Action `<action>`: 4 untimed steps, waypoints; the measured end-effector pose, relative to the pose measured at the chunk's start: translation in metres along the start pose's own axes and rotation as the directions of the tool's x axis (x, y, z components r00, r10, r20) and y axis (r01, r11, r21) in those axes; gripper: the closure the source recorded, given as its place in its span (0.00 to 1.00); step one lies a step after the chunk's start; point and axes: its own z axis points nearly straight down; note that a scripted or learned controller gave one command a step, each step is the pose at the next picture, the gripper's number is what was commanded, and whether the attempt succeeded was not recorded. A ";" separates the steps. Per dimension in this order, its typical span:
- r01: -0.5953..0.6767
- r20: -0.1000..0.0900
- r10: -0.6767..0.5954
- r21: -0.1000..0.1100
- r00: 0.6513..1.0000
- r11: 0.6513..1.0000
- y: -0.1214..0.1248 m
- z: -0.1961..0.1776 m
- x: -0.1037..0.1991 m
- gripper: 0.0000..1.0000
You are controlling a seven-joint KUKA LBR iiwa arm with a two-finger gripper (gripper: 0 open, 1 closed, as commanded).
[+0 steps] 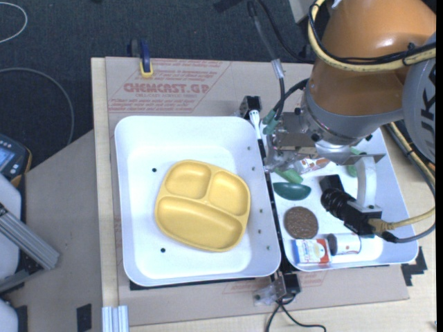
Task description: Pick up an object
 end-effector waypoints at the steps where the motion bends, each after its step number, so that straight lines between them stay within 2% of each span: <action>1: -0.001 -0.003 0.001 -0.009 1.000 1.000 0.002 -0.140 0.037 1.00; 2: -0.003 0.006 0.003 0.021 1.000 1.000 -0.001 -0.035 0.077 1.00; 3: -0.005 0.003 0.005 0.008 1.000 1.000 0.000 -0.052 0.075 1.00; 4: -0.003 0.004 0.003 0.007 1.000 1.000 0.001 -0.062 0.076 1.00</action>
